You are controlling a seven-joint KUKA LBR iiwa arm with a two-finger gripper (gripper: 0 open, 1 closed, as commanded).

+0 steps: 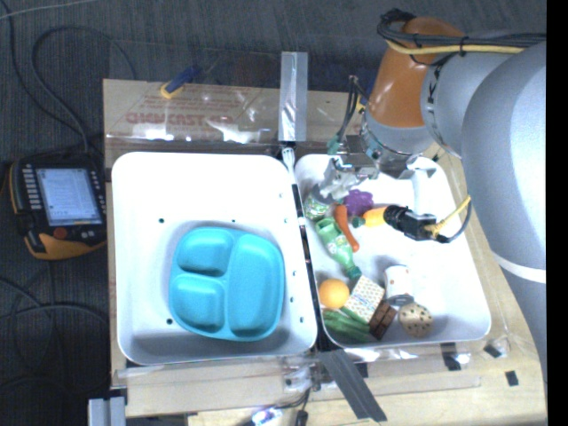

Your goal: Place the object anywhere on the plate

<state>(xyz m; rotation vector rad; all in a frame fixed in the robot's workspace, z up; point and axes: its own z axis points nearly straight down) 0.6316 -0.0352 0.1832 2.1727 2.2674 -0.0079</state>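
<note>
Progress: nothing is being shown on the blue sectioned plate [227,280], so the placing is judged as not yet done; a pick and the carry across are being left to do.
Gripper: the gripper [342,177] is being held low at the 12 o'clock end of the right bin [461,282], just above the toys; whether it is open or closed cannot be told, and nothing is being seen gripped.
Object: which toy is meant cannot be told; the nearest candidates, a purple toy [358,202] and an orange carrot [346,225], are being left lying in the right bin, just at 6 o'clock of the gripper.
Other toys: an orange ball [333,293], a patterned block [364,297] and a brown die [415,319] are being kept toward 6 o'clock in the same bin.
Plate: it is being held in the left bin [142,202], toward 6 o'clock of that bin's middle.
Surface: both bins are being borne by a pale wooden bench [124,105].
Room: dark carpet is being crossed by cables, and a teach pendant [58,204] is being left at 9 o'clock of the bins.
</note>
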